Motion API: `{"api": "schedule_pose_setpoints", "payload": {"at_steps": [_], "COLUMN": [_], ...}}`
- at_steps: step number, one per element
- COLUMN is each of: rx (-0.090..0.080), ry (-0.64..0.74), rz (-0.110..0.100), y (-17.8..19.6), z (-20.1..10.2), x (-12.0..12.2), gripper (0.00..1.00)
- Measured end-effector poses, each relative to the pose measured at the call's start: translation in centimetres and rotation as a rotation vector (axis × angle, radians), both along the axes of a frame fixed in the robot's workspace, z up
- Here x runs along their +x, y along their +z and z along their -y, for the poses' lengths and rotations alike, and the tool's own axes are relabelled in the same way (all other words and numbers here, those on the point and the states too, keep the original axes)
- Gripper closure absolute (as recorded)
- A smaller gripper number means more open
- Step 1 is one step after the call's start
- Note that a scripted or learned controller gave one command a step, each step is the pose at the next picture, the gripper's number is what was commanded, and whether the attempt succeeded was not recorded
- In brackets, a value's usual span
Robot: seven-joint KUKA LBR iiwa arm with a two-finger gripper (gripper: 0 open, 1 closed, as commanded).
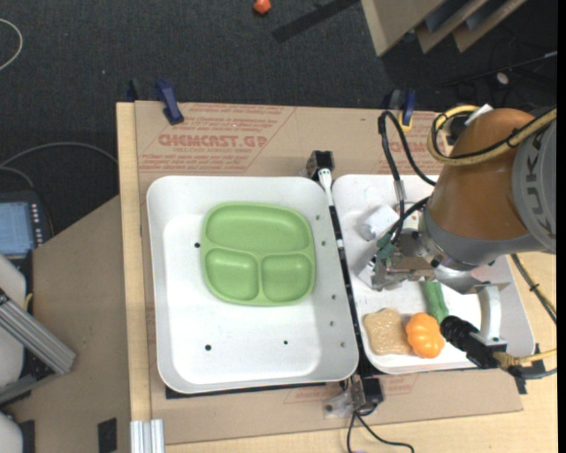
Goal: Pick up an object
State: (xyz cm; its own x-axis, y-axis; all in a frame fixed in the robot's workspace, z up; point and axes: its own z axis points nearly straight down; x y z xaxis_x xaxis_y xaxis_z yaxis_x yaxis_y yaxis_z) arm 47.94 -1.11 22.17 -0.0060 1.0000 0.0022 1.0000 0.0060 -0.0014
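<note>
Overhead, gripper (389,265) hung low in rt bin (354,190); grip state couldn't be told. Orange pumpkin toy (424,335) lay just beside it, toward cam.

A cardboard-topped bench (221,142) printed with red lettering bears the left white bin (172,292), and in that bin a green divided plate (259,252) lies toward twelve o'clock, flat, with one long compartment above two smaller ones. Blue clamps grip the bench's far edge, one at eleven o'clock (168,100) and one at one o'clock (407,106). On the dark floor a small orange thing (262,6) lies at twelve o'clock, and a blue-lit screen (15,226) sits at nine o'clock.
</note>
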Motion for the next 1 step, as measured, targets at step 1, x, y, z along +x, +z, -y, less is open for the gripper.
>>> {"api": "schedule_pose_setpoints", "payload": {"at_steps": [1], "rx": [0.0], "ry": [-0.002], "rz": [-0.004], "y": [-3.82], "z": [-5.52], "x": [-0.1], "gripper": [1.0]}}
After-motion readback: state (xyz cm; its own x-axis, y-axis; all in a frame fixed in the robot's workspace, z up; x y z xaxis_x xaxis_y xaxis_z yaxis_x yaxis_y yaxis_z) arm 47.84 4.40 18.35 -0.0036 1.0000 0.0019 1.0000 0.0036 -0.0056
